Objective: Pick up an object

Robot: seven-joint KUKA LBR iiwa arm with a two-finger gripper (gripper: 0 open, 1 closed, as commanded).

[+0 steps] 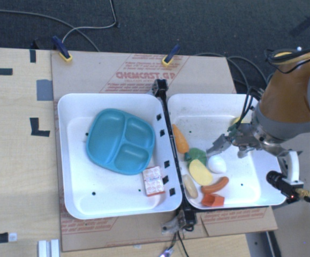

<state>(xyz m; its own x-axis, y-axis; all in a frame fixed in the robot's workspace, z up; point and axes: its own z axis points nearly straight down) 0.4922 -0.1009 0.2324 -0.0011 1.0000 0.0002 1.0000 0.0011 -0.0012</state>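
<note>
Gripper fingers spread wide, holding nothing | you hover over right white bin, just beside small white egg-shaped object near its front-left corner | you should centre over it, clear of green leafy piece, before closing.

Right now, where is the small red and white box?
The small red and white box lies in the left bin, near its front right corner, just beside the lower right edge of the blue divided plate.

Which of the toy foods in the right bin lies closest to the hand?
The white egg: it lies right beside the hand, while the yellow piece, sausage and carrot lie farther off.
</note>
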